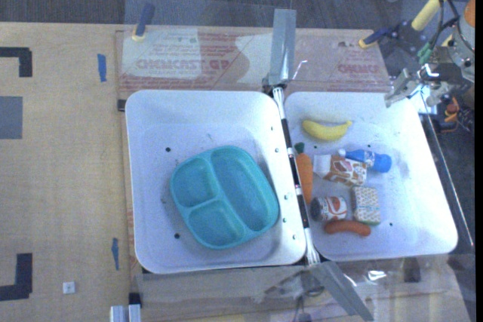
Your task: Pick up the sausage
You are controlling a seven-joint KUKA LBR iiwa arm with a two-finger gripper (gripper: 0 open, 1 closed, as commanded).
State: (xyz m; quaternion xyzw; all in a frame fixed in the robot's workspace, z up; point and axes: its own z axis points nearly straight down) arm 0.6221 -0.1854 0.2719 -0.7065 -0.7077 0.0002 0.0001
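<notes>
- The gripper (407, 84) is seen at the upper right of the camera view, above the far right corner of the right bin (434, 185), close to that bin's rim.
- Whether it is open or shut cannot be told: the metal parts there are small and blurred. Nothing is seen held in it.
- The sausage (348, 228) lies in the right bin, well apart from the gripper, toward the near edge of the bin and to the left of the gripper's place in the view.
- It lies flat, red-orange and slightly curved, at the near end of a cluster of items.
- Just beyond the sausage, on the side toward the gripper, a small can (332, 207) and a patterned box (367, 204) are found; whether they touch the sausage cannot be told.
- Farther toward the gripper lie a packet (346, 171), a bottle with a blue cap (367, 159) and a banana (326, 130); a carrot (303, 174) lies along the bin's left wall.
- The left bin (151, 124), farthest from the gripper, holds a teal divided tray (224, 197).
- Progress is judged to be at the very start: the sausage is untouched on the bin floor, and no approach over it is made.
- All steps are left: the gripper is to be carried across the bin to above the sausage, lowered, closed on it and raised.
- The near neighbours are judged a hindrance to a clean grasp.
</notes>
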